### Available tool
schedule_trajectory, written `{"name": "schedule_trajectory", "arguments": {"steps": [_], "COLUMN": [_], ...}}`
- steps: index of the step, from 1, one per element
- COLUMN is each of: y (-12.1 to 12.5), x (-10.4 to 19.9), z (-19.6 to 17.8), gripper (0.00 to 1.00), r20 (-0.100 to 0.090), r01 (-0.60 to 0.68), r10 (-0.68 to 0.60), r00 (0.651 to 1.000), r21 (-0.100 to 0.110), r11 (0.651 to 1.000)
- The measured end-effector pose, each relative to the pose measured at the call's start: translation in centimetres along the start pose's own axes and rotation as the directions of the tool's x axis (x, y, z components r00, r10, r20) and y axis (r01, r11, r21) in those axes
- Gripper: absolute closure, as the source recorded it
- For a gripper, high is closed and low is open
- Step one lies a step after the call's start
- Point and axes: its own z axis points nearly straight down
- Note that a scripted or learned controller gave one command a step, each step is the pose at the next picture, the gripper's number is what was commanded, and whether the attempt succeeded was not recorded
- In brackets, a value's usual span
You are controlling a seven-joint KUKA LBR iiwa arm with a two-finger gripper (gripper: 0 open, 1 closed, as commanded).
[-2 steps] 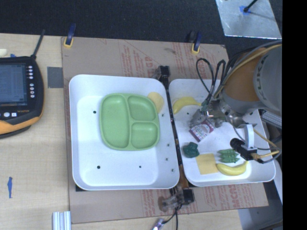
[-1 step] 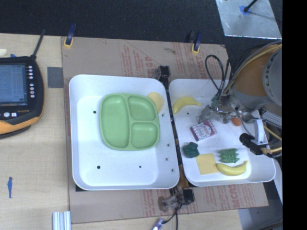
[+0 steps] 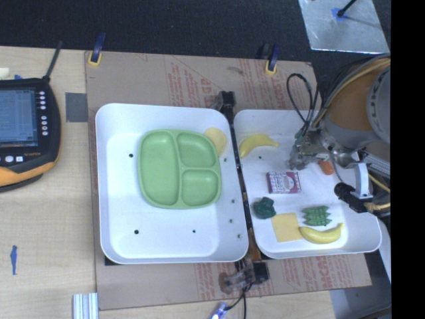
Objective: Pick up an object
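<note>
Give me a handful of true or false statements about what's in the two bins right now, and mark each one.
1. The green divided plate lies in the left bin. True.
2. Two bananas lie in the right bin. True: one banana near its top, another near the bottom.
3. The red packet lies on the green plate. False: it lies in the right bin.
4. The yellow square lies beside the dark green piece. True.
5. The claw is over the left bin. False: it is over the right bin.
</note>
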Motion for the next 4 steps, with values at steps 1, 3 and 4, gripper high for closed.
{"name": "schedule_trajectory", "arguments": {"steps": [1,3,4], "y": [0.0,-2.6,6.1], "x": [0.0,5.3,2.7], "z": [0.0,1.1,1.0], "gripper": [0.0,0.0,0.0], "r20": [0.0,0.0,-0.001], "r01": [0.0,0.002,0.003], "r10": [0.0,-0.002,-0.003], "r00": [1.0,1.0,1.0], "r21": [0.0,0.002,0.005], "r11": [1.0,1.0,1.0]}}
